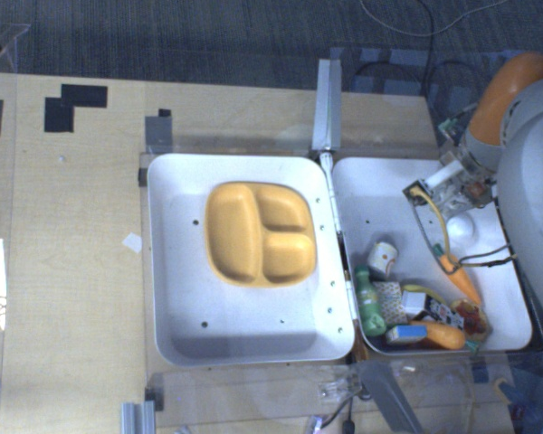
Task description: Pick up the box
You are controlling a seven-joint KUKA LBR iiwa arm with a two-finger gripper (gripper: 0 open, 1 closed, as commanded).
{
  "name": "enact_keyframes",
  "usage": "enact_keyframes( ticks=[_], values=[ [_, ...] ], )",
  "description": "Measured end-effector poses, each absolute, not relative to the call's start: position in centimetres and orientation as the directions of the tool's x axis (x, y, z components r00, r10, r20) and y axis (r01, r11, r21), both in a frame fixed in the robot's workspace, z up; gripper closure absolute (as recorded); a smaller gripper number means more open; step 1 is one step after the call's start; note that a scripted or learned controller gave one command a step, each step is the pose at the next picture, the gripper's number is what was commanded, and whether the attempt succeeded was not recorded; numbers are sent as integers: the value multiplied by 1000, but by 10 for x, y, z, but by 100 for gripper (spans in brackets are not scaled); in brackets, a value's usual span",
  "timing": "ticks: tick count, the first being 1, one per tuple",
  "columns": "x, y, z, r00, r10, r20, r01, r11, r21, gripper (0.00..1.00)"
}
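White right bin [380, 206] holds the box [425, 304], wedged in clutter at its near edge, between bottle [369, 301] and carrot [462, 283]. The pincer [452, 188] hangs well apart, towards the far side; whether it is open or shut I cannot tell. Best to descend straight and span the box's narrow sides, clear of its neighbours.

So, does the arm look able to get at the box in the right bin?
Probably, from above: the arm hangs over that bin and the box shows its top. But the green bottle and other clutter sit right beside it, so a grasp looks tight.
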State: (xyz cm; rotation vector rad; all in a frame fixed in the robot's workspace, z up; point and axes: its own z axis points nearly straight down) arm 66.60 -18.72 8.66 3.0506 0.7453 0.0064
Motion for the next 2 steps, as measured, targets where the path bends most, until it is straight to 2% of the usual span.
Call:
enact_keyframes(
  ticks=[2],
  values=[
    [671, -184, 113, 880, 475, 12, 475, -880, 9, 100]
  ],
)
